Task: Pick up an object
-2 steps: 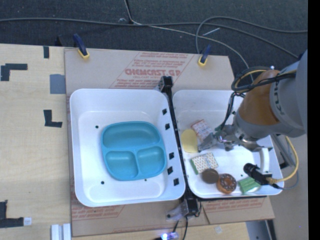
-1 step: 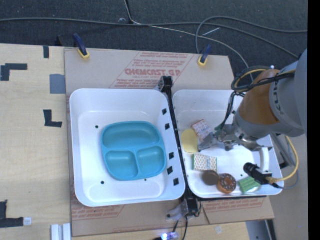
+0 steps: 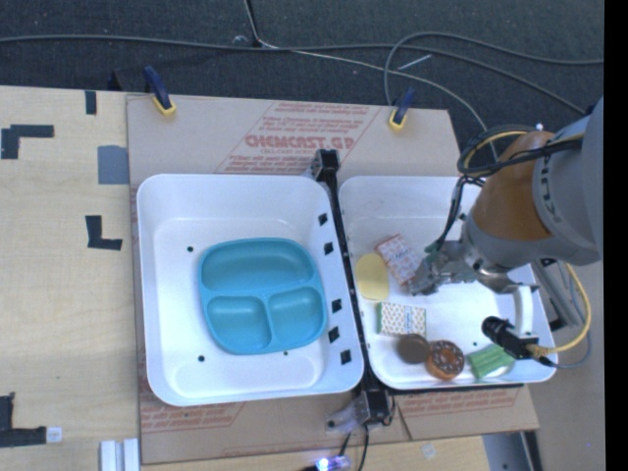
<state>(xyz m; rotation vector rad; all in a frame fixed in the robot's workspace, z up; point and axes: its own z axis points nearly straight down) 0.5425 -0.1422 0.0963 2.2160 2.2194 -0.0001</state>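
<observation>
On the bench (image 3: 59,263), the left white bin (image 3: 167,292) holds a blue divided tray (image 3: 261,294) lying flat near its middle. Right of that tray, past the black divider, sits the right white bin (image 3: 392,199). Nearest the tray on that side lies a pale yellow round piece (image 3: 372,277), with a patterned packet (image 3: 396,254) just beyond it and a second small patterned packet (image 3: 403,318) below. Further from the tray are a brown lump (image 3: 412,347), a chocolate doughnut (image 3: 444,359) and a green piece (image 3: 490,362). The claw (image 3: 424,279) hangs low beside the upper packet; whether it is spread or pressed together, I cannot tell.
</observation>
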